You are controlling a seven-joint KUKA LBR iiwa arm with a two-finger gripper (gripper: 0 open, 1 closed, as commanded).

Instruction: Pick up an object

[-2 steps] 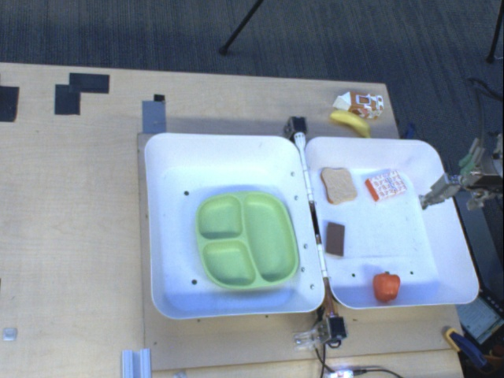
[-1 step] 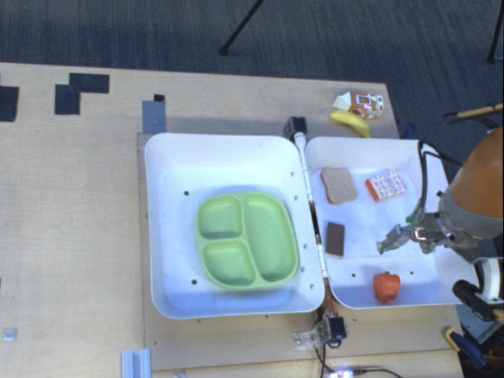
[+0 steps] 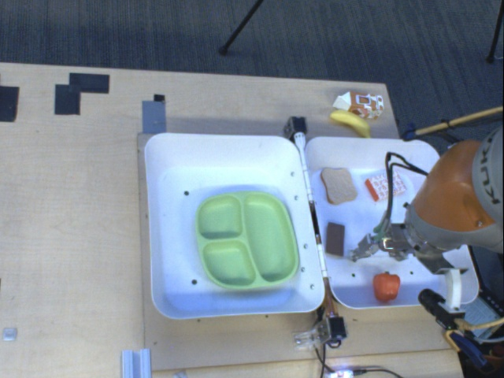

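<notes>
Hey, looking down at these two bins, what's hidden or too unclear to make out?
- Claw: too small and blurred in the camera view to tell how it stands.
- Arm: cut off by the right edge, and it covers part of the right bin.
- Red-and-white packet: print too small to read.
- Small items by the banana: too blurred to identify.
</notes>
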